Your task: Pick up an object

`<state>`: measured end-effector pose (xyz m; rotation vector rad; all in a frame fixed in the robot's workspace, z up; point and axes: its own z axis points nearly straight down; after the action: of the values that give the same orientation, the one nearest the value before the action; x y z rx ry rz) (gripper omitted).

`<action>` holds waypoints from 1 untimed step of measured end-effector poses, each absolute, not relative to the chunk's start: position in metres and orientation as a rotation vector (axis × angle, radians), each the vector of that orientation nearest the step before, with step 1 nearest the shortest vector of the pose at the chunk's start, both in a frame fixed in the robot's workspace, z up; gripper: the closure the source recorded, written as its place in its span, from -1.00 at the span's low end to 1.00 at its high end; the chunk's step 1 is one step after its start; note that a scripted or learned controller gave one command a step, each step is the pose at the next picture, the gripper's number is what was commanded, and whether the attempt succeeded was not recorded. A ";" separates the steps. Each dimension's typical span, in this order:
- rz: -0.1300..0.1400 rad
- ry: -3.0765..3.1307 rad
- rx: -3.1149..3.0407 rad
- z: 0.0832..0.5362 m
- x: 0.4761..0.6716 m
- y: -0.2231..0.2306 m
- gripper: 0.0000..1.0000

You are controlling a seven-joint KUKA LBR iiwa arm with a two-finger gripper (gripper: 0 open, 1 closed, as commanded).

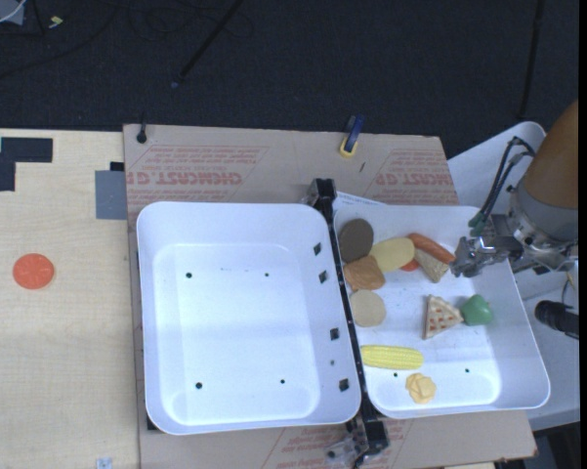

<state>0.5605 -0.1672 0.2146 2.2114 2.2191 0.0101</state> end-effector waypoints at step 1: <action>-0.007 2.238 2.225 0.096 0.545 -0.078 1.00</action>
<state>0.5446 -0.0785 0.0955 2.2248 2.2382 -0.0072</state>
